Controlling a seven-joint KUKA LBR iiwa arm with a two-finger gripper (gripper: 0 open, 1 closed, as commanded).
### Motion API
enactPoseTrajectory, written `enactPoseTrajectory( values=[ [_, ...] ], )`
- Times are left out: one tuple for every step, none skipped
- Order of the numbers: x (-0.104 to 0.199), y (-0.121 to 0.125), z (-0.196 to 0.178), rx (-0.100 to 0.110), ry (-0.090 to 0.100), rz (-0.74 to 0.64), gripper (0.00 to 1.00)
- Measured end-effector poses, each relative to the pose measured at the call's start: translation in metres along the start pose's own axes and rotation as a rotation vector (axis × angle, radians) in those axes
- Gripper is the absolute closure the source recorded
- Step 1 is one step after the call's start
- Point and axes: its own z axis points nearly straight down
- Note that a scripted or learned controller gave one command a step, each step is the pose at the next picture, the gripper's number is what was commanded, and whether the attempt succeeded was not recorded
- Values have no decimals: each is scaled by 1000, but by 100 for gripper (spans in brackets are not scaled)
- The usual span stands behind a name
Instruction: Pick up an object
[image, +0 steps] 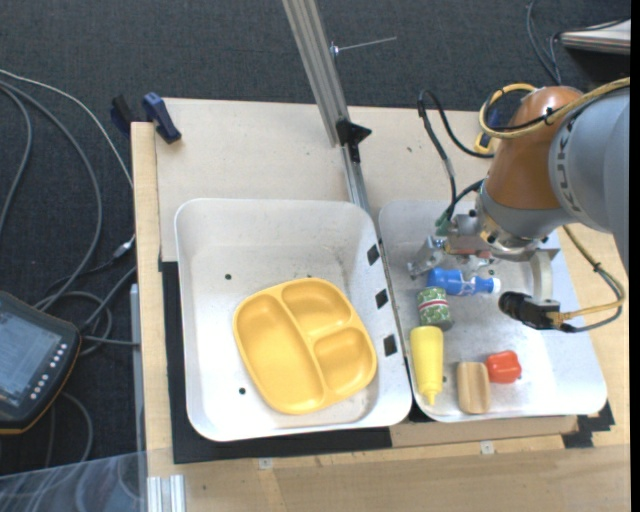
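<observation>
The right bin (590, 375) holds several small objects. A blue bottle (462, 283) lies on its side near the bin's middle. Just below it stands a small green can (433, 307). A yellow squeeze bottle (427, 362) lies along the bin's left wall, with a tan block (472, 387) and a red-orange piece (504, 367) to its right. My gripper (452, 260) hangs low right above the blue bottle, touching or nearly touching its upper side. The wrist hides how the gripper meets the bottle.
The left bin (200, 240) holds a yellow divided plate (303, 343). A metal pole (320, 70) rises from the back between the bins. The arm's grey and orange body (545, 150) covers the right bin's back, and a black cable plug (528, 308) hangs beside the bottle.
</observation>
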Motion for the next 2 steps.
enactPoseTrajectory(
  values=[
    [0,2,-14,-8,0,0,100],
    [-6,6,-61,-14,-3,0,100]
  ],
)
